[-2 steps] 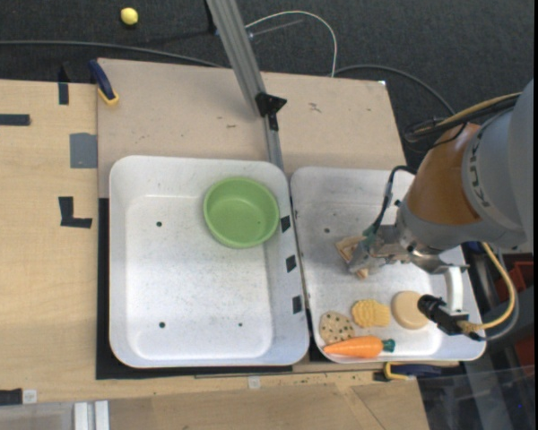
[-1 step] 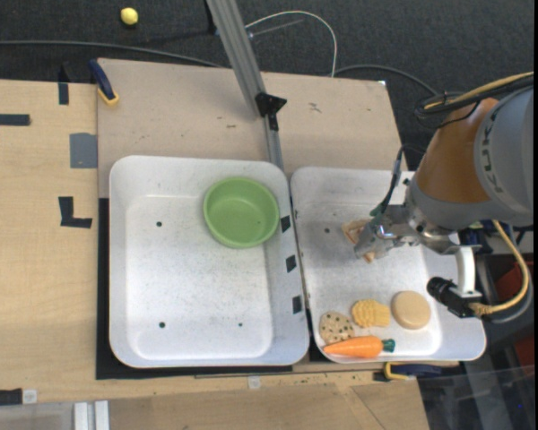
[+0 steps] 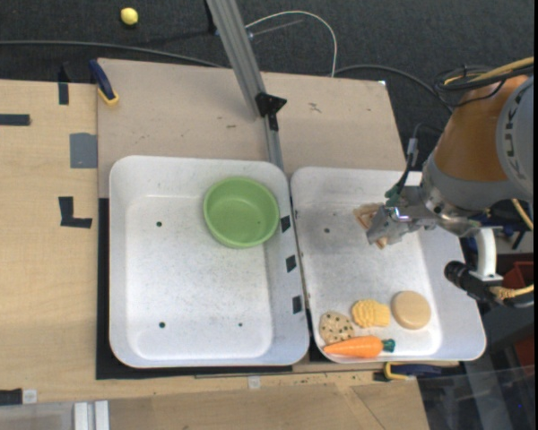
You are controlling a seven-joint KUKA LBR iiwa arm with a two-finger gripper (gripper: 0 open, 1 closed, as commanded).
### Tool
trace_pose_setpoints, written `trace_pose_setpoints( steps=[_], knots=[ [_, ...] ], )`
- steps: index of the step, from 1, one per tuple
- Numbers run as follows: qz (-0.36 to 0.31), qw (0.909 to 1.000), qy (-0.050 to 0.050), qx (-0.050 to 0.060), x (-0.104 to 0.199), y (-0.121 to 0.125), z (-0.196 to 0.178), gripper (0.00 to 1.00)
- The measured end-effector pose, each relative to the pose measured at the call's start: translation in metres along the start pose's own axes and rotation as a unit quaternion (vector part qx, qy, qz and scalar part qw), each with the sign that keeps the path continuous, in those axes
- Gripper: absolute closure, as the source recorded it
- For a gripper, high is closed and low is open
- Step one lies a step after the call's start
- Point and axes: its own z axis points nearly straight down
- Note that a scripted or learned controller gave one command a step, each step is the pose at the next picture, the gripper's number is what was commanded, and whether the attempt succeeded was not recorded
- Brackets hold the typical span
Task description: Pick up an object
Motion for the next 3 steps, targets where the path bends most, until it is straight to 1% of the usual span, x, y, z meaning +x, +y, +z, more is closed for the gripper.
trace_pose_setpoints(
  steps=[1, 2, 3],
  knots=[
    [-0.002, 1.0000, 0.001, 0.004, 0.050, -0.008, 0.006, 1.00],
    [-0.003, 1.0000, 0.001, 0.003, 0.103, -0.017, -0.012, 1.00],
    [-0.003, 1.0000, 0.001, 0.004, 0.157, -0.026, -0.006, 1.00]
  ],
)
